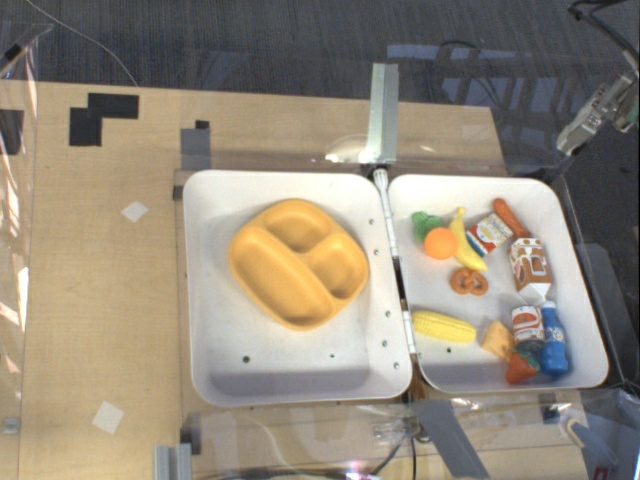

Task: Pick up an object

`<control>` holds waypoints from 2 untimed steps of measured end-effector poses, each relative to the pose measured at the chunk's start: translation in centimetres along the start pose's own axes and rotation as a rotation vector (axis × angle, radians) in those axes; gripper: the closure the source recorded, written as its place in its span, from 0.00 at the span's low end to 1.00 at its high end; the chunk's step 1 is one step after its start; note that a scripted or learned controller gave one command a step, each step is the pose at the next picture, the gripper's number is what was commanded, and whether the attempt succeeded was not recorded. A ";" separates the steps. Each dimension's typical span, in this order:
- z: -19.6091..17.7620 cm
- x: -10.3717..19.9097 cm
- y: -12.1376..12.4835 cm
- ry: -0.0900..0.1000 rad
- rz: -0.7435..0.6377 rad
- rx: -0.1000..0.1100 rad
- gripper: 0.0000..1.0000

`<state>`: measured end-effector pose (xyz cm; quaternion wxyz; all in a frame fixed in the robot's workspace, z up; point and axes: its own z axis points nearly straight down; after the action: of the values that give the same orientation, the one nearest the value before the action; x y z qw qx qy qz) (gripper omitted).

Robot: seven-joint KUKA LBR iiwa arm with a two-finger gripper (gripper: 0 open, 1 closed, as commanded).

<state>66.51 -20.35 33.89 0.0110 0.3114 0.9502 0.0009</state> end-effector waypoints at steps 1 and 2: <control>3.3 0.4 -0.4 0.011 -0.068 0.005 1.00; 0.0 0.5 -0.5 0.009 0.143 0.005 1.00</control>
<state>65.79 -20.49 33.83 0.0061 0.3783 0.9257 0.0006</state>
